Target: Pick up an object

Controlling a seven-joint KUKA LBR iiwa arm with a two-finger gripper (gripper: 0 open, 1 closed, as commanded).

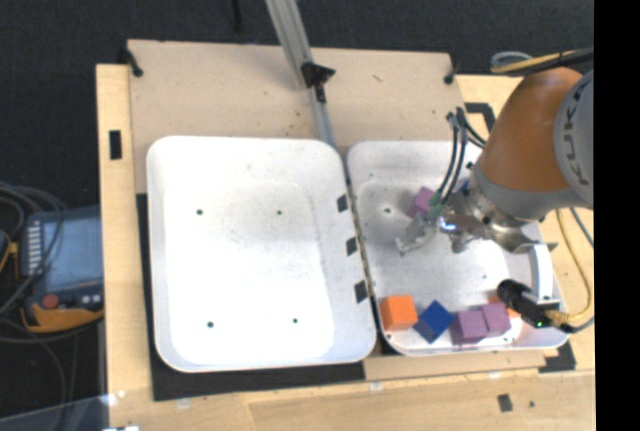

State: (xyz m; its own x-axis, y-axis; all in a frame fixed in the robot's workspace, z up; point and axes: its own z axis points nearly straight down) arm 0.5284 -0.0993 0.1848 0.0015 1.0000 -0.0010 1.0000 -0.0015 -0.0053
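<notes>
1. My arm [535, 154] is a thick, rounded body, its widest visible part a glossy orange band.
2. Beyond the orange, toward the edge, the casing turns grey and bears part of a dark letter marking.
3. Below the band sits a smooth grey wrist section.
4. Thin dark cables [458, 154] run in a bundle along the band's side.
5. My gripper [412, 237] is small, pale grey metal, with slim fingers.
</notes>
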